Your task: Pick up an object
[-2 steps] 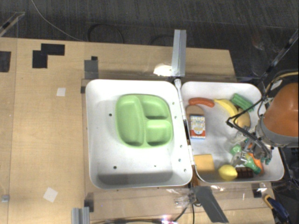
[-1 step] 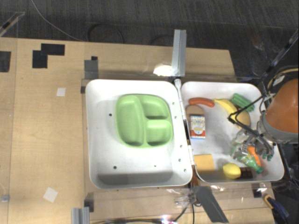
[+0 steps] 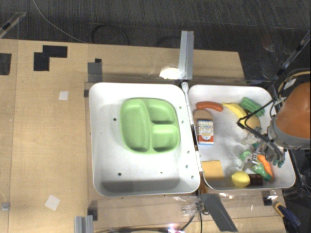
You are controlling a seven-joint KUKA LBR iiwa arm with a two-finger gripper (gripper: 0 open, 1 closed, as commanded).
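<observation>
Camera view, looking down on the pale wooden bench (image 3: 43, 144). Two shallow white bins sat side by side. The left white bin (image 3: 104, 178) held a light green plastic tray with three compartments (image 3: 148, 125), lying near the bin's middle.

The right white bin (image 3: 228, 93) held the loose items. A red sausage-shaped toy (image 3: 209, 106) lay at about 11 o'clock in the bin, with a yellow toy banana (image 3: 236, 110) just beside it toward 12 o'clock and a green ridged block (image 3: 251, 104) at 1 o'clock. A small carton with a brown top and a red-and-blue label (image 3: 205, 127) lay along the bin's 9 o'clock wall. A tan square block (image 3: 212, 169) sat at 7 o'clock, a yellow lemon-shaped toy (image 3: 240, 179) at 6 o'clock, and an orange toy carrot with a green top (image 3: 262, 165) at 5 o'clock.

The grey arm with its orange band (image 3: 295, 115) reached in at 3 o'clock. The gripper (image 3: 257, 152) hung low over the carrot area; whether it was parted or closed could not be told, and no object showed clearly between its tips.
</observation>
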